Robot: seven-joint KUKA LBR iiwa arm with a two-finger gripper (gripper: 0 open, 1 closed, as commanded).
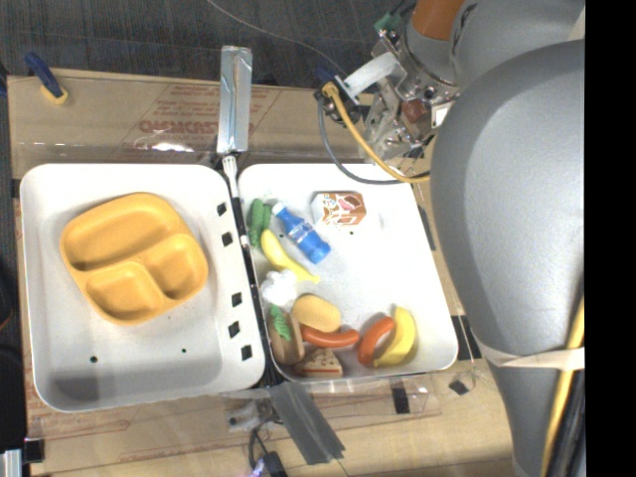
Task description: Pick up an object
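Dark grey carpet shows beyond a wooden bench [119, 107] that carries two shallow white bins side by side. Biggest of all in the view is the grey arm [517, 207], bulking down the right side with its orange band [447, 3] near the top; its wrist and gripper [397, 117] hang above the far edge of the right bin, among yellow and black cables. Whether the gripper is open or closed cannot be told, and nothing is seen in its grasp.

Next in size, the left bin [60, 366] holds a yellow divided plate [134, 256] lying tilted toward its left half. The right bin [417, 266] holds the toy food to be picked from. A small printed carton [340, 209] lies near its far wall. A blue bottle [301, 235] rests beside a banana [283, 256] and a green piece [258, 217] along the bin's left wall. Clustered at the near wall are a bun-shaped piece [316, 313], a hot dog sausage [330, 338], and a red and yellow fruit piece [390, 338], touching or just beside one another.

A metal bar [235, 97] stands at the divide between the bins, and a blue clamp [45, 76] grips the bench's far-left corner.
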